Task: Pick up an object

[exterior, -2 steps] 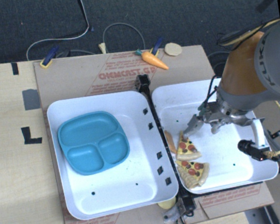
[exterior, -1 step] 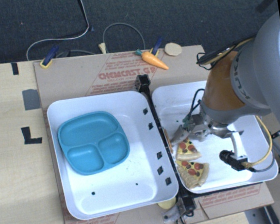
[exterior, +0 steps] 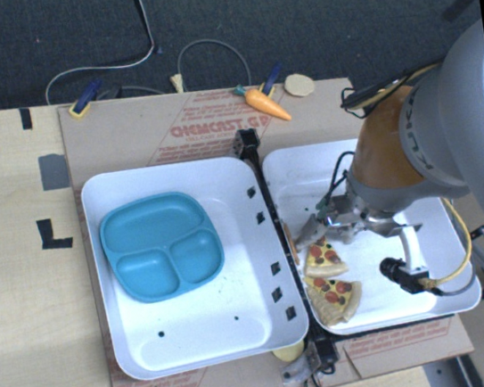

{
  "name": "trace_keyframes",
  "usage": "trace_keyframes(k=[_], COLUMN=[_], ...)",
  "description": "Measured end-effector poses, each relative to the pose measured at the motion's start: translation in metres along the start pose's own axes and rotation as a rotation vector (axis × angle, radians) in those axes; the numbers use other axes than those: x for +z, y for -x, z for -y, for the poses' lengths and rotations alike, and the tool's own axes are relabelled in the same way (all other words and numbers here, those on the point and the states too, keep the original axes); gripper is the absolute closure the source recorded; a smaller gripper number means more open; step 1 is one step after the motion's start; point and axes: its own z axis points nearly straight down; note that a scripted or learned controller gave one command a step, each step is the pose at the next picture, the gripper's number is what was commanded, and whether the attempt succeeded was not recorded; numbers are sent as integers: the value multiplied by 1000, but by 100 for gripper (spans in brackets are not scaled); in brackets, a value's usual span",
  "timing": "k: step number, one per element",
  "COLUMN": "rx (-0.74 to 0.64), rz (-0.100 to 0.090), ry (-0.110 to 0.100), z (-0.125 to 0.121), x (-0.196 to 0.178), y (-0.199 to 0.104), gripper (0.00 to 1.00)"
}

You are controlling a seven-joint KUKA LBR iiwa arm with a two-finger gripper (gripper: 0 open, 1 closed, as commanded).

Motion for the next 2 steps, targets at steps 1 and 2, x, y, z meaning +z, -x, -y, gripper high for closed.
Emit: trace_keyframes(k=[1, 2], rx=[-2, 1], rz=[2, 3], ry=[7, -1], z=[14, 11], x=[-1, 0], y=[1, 0], gripper=[0, 0])
